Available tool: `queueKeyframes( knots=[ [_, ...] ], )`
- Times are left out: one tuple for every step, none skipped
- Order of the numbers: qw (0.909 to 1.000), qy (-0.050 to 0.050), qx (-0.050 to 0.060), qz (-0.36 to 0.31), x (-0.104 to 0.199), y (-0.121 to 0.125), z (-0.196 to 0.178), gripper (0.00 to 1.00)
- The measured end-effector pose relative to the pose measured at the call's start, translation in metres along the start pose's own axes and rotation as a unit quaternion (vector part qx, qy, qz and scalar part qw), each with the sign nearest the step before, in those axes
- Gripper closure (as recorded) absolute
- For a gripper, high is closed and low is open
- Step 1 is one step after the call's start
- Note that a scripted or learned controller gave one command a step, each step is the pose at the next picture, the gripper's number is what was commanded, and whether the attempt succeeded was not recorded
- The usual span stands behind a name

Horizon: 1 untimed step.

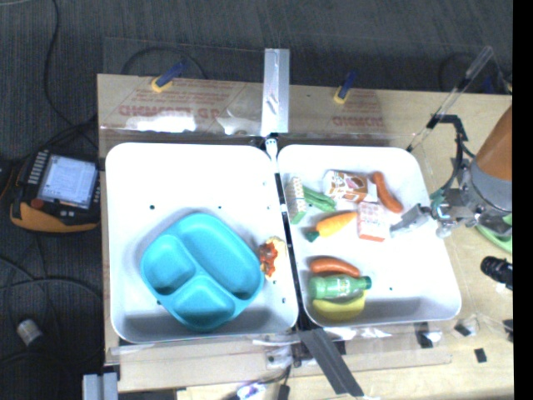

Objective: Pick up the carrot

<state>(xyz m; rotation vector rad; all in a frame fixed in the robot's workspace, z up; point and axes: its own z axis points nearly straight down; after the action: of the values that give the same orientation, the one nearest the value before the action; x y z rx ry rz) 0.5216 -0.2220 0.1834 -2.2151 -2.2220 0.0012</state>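
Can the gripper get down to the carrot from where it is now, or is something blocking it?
Probably yes. The carrot lies exposed in the right bin, nothing on top of it. The gripper sits to its right, with a small white carton between them, so coming down from above looks safest.

Bright, even overhead light washes the two white bins nearly featureless. Shadows beneath the objects are soft, and fine detail is slightly blurred.
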Motion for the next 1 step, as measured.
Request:
queueKeyframes(
  knots=[
    [0.999, -0.001, 0.0, -0.044, 0.0966, 0.0171, 0.0186, 0.0]
  ],
)
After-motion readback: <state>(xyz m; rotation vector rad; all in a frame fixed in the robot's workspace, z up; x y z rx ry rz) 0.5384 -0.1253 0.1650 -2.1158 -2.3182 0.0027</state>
